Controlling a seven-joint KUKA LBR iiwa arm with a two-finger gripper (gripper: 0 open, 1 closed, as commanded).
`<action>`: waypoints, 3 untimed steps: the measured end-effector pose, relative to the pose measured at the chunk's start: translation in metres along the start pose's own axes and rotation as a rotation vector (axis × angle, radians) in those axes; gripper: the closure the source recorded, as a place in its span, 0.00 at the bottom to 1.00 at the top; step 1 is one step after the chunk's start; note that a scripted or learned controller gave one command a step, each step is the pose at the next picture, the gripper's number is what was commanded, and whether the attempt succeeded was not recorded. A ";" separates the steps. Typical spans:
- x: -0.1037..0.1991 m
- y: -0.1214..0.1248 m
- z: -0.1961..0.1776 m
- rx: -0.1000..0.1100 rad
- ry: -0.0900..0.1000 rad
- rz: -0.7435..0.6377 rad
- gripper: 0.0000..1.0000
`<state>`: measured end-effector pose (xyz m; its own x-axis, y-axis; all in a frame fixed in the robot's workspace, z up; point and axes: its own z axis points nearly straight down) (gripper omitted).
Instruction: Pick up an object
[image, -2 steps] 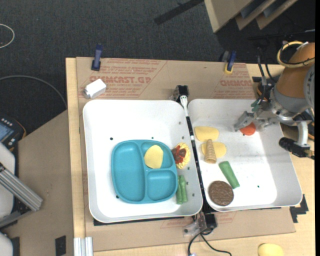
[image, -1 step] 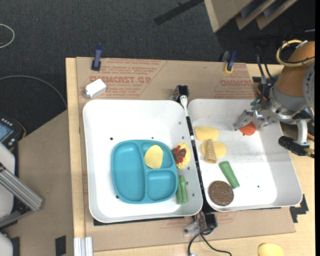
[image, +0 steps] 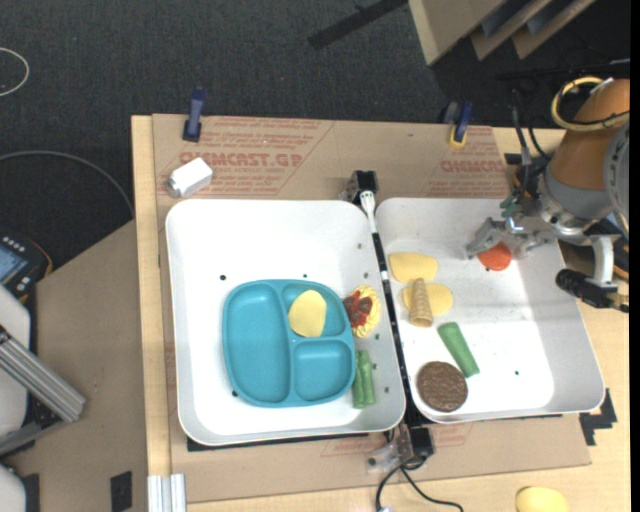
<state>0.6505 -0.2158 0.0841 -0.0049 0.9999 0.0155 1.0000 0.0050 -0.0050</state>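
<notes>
1. Blue divided tray sits in left bin; everything below is placed from it.
2. Yellow piece lies in the tray's upper right compartment.
3. Red-yellow item just off the tray's right edge; green stick below it, by the tray's lower right corner.
4. Right bin, right of the tray: yellow chip, ridged tan cone, green cylinder, brown disc.
5. Gripper far right of the tray, above it, fingers around an orange-red object.

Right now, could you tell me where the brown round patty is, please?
The brown round patty lies in the right bin, at its near left corner, just below the green stick.
</notes>
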 end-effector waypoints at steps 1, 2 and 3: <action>0.000 0.003 0.000 0.002 0.001 0.001 0.00; 0.000 0.002 0.000 -0.001 0.000 -0.001 0.00; 0.000 0.005 0.000 0.003 0.001 0.000 0.00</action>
<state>0.6555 -0.2155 0.0841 -0.0046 0.9999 0.0165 1.0000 0.0047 -0.0081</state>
